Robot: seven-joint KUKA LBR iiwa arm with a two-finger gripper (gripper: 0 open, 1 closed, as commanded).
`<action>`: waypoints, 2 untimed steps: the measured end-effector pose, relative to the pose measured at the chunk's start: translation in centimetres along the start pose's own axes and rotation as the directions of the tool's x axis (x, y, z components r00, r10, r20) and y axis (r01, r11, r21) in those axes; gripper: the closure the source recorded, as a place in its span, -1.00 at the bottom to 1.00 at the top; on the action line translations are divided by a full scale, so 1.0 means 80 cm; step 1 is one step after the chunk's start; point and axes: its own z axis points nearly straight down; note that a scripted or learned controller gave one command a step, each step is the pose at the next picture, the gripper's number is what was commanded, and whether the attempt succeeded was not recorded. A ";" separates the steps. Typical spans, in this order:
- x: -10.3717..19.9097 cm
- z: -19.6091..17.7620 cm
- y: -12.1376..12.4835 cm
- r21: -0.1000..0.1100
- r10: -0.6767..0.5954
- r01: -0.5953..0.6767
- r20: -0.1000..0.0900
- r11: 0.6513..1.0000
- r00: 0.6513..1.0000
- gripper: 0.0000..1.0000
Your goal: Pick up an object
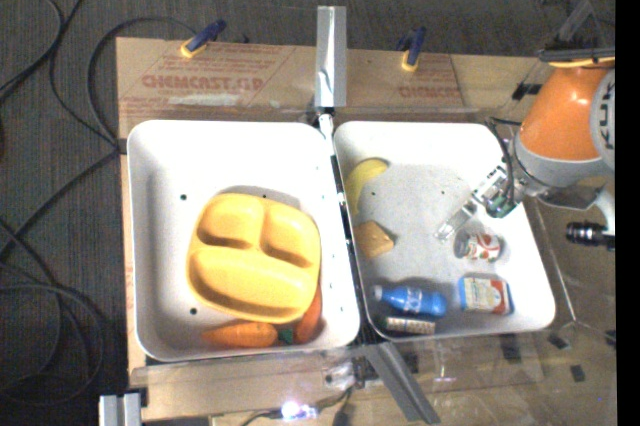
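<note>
The gripper [458,226] hangs over the right bin [430,139], its metal fingers [447,232] slightly spread with nothing between them. A small red-and-white can [482,247] lies just beside the fingertips at four o'clock, apart from them. A red-and-white carton [484,294] sits at five o'clock, a blue bottle [411,299] at seven o'clock, a tan block [374,238] at nine o'clock.

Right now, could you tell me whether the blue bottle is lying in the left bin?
No, the blue bottle lies in the right bin, near its front edge beside a small carton.
</note>
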 end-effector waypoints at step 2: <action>-0.007 0.017 0.026 -0.003 0.093 -0.093 -0.002 0.996 0.996 -1.00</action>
